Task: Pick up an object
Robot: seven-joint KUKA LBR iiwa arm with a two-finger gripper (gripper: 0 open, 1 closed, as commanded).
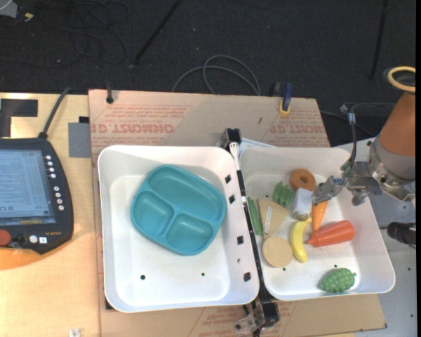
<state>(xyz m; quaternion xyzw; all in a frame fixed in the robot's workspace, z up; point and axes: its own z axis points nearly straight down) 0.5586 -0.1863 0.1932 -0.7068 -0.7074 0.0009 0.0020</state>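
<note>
The right bin [379,258] holds several toy foods: a brown donut [303,180], a green leafy piece [283,194], a grey can [302,203], a small orange carrot [318,213], a red pepper [332,234], a banana [298,241], a round tan cookie [276,251], a cheese wedge [272,218], a green bean [255,216] and green grapes [337,279]. My gripper [333,188] reaches in from the right. It hangs low over the bin, just above the carrot's top end and right of the can. The view is too small to show whether anything sits between its tips.
The left bin [119,272] holds a teal divided plate [179,209]. A control pendant [24,192] lies on the bench at far left. Both bins rest on cardboard [196,118], and a blue clamp [286,98] stands at its back edge.
</note>
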